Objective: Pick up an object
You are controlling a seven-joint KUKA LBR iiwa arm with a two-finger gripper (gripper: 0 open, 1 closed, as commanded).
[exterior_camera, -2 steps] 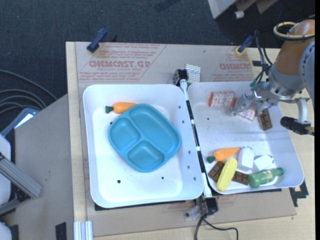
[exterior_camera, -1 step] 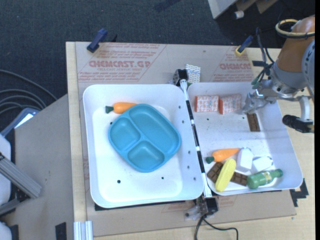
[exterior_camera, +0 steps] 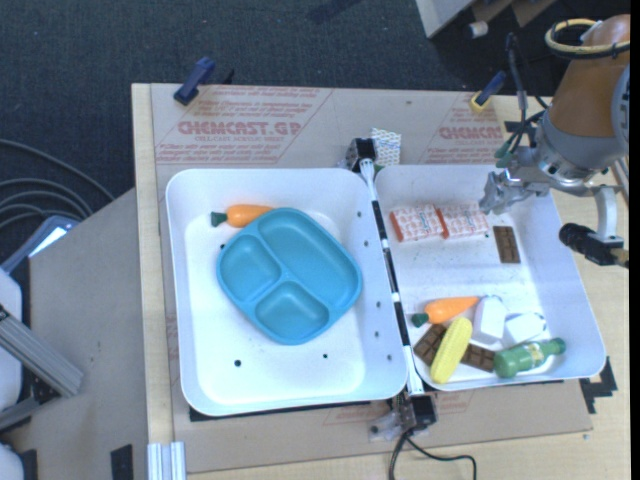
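Gripper point(exterior_camera: 497, 194) sits over right bin point(exterior_camera: 575, 288), by wafer packs point(exterior_camera: 440, 223); we can't tell its state. Carrot point(exterior_camera: 450, 309), corn point(exterior_camera: 451, 349), bottle point(exterior_camera: 527, 356) crowd the near corner

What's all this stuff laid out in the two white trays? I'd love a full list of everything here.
Bins: two, white, side by side on the bench.
Divided plate: one, blue, middle of left bin.
Toy carrot: one, orange, left bin, by the plate's far edge.
Second toy carrot: one, orange, right bin, near side.
Wrapped packet: one, red and white, right bin, far side.
Brown bar: one, right bin.
Toy corn: one, yellow, right bin, near corner.
Bottle: one, green, lying beside the corn.
Clamps: two, blue, bench's far edge.
Gripper: one, grey, above the right bin's far side.
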